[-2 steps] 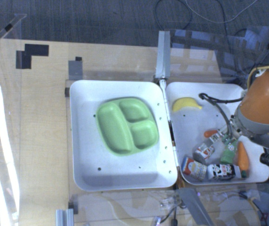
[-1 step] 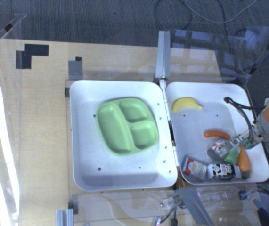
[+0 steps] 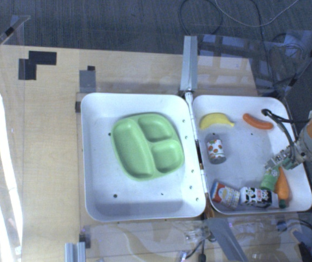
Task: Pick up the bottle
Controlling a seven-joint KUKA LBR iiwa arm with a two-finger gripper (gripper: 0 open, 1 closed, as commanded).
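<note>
Bottle (image 3: 255, 197) lay on its side along the near wall of the right bin (image 3: 237, 146), below and a little left of the gripper (image 3: 283, 160) and apart from it, with a carrot (image 3: 282, 184) and a small green piece (image 3: 269, 179) between the two. The gripper sat low by the bin's right wall, and I could not tell how far it was open or whether it had hold of anything. Farther left of it were a can (image 3: 216, 150), a banana (image 3: 216, 120), a sausage (image 3: 258, 122), and, in the left bin (image 3: 95, 146), a green plate (image 3: 147, 145).
</note>
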